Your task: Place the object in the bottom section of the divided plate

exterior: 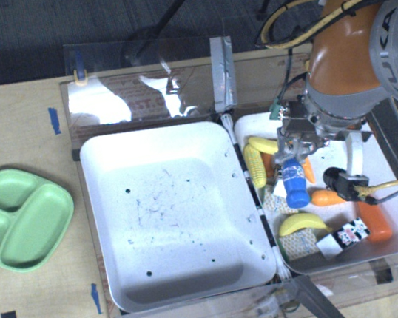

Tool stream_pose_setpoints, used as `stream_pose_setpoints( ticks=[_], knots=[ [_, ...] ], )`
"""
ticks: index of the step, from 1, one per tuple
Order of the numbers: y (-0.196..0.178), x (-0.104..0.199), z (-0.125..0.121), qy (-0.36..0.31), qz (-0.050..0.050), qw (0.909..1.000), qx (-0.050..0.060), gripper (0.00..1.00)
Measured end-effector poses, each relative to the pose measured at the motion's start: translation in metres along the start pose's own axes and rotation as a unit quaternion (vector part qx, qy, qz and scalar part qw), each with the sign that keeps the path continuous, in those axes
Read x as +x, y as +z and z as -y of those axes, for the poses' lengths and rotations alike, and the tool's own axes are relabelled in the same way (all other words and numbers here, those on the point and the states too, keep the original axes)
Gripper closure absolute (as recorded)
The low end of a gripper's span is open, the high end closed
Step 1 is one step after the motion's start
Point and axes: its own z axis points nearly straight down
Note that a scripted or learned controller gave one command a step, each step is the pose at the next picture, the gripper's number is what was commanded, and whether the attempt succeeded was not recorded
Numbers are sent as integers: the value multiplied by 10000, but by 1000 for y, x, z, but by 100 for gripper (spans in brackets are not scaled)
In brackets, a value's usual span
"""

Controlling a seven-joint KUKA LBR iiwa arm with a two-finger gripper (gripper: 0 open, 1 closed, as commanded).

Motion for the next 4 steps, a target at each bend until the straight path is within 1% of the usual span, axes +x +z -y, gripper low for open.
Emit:
stream_pose_setpoints(
  ticks=[1, 2, 3, 4],
  knots=[
    [9, -11, 42, 1235, 2, 9924, 10, 100],
    [-38, 5, 63, 2945, 6, 9557, -16, 100],
    [-164, -72, 49, 4269, 12, 9043, -19, 100],
    [-174, -131, 35, 5253, 12, 8509, -14, 100]
  ],
)
